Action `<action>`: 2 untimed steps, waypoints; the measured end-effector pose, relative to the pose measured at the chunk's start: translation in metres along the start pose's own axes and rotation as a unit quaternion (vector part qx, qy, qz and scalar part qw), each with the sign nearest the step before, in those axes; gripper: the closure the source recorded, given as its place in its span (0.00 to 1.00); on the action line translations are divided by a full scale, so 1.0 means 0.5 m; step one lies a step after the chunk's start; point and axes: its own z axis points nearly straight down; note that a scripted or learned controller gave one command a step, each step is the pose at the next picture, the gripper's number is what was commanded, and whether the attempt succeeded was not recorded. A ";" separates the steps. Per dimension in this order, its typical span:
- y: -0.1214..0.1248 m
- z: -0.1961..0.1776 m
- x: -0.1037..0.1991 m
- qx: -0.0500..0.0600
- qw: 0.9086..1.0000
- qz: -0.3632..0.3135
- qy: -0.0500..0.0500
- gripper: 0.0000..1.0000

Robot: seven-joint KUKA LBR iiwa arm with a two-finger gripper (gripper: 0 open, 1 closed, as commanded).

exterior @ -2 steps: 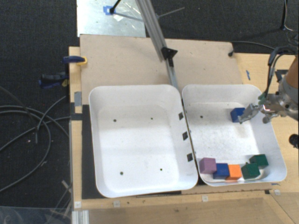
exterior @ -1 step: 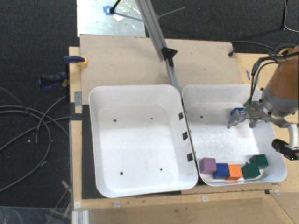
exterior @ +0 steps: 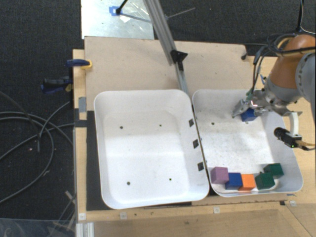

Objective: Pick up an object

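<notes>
My gripper is over the far right part of the right bin, reaching in from the right. A small blue block sits between its metal fingers, and the gripper is shut on it. Along the bin's near edge lie a purple block, another blue block, an orange block and two dark green blocks.
The left bin lies beside the right one, with a row of black clips along the shared wall. A slanted metal pole crosses the far bench. Clamps and cables lie off the bench on the left.
</notes>
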 end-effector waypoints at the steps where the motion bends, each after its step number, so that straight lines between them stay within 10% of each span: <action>1: -0.011 -0.077 -0.014 0.010 1.000 0.001 0.003 0.00; 2: 0.019 0.040 -0.009 0.010 1.000 0.000 0.003 0.00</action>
